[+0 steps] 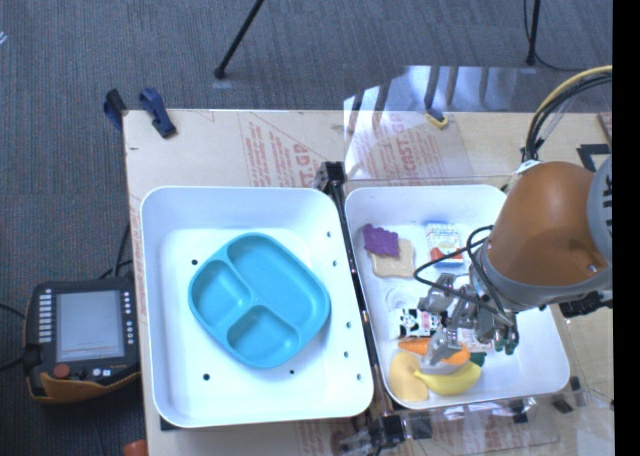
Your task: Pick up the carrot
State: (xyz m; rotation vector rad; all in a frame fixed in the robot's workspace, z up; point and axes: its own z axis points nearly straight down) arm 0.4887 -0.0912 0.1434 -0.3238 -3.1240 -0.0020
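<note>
The carrot (432, 350) is a small orange piece lying in the right bin (540, 369), near its front edge, just above a yellow banana (450, 378). My gripper (452, 340) hangs over the carrot, its dark metal fingers reaching down onto it. The orange shows on both sides of the fingertips, and the carrot still rests among the other items. The arm's orange band (545, 229) covers the bin's right side.
In the right bin lie a purple grape bunch (379, 239) on a toast slice (392, 260), a small packet (443, 239), a black-and-white item (408, 323) and a pale yellow piece (403, 376). The left bin (160, 344) holds a blue divided plate (260, 298).
</note>
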